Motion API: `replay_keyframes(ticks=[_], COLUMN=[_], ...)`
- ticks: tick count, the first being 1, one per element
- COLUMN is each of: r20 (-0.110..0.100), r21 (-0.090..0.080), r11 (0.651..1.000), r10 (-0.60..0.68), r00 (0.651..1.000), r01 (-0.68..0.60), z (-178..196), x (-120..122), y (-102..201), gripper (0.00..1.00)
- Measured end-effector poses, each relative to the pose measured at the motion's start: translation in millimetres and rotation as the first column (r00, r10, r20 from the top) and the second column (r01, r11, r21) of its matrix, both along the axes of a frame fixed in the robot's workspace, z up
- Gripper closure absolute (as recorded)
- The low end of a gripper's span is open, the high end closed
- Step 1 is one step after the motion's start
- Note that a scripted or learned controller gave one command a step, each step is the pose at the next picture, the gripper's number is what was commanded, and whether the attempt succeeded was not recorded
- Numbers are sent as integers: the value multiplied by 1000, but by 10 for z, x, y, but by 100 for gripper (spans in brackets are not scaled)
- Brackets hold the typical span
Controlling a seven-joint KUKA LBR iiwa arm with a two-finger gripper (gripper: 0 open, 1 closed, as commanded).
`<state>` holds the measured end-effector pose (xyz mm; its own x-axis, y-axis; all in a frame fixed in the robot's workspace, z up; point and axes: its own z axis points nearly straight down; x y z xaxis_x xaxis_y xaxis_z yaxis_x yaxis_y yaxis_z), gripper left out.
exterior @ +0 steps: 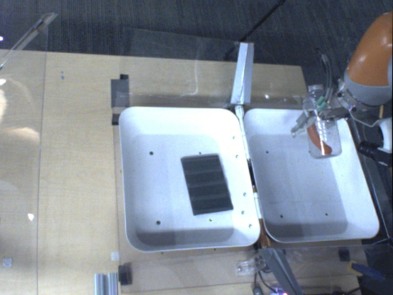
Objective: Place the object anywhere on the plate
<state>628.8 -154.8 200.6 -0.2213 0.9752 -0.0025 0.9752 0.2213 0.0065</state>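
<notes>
A dark ridged rectangular plate point(207, 184) lies flat in the middle of the left bin point(141, 171). My gripper point(322, 146) hangs over the far right part of the right bin point(295, 195), below the arm's orange band point(372, 48). A small orange-red object point(319, 136) sits between its clear fingers, and the gripper is shut on it. The object is well to the right of the plate, across the divider between the bins.
A metal bar point(242, 78) stands at the back between the two bins. Black clamps point(120, 94) sit at the left bin's far corner. Cables and fittings point(270, 275) lie along the bench's front edge.
</notes>
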Motion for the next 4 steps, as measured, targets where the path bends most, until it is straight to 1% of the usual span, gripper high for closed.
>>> replay_keyframes(ticks=[1,2,4], r20=[-2,1,12], r21=[1,-1,-3], r11=[997,965,964], r10=[72,263,267], r00=[997,965,964], r01=[-72,-263,-267], z=[323,751,967], x=[-558,-727,-696], y=[829,1417,1427], gripper=[100,100,100])
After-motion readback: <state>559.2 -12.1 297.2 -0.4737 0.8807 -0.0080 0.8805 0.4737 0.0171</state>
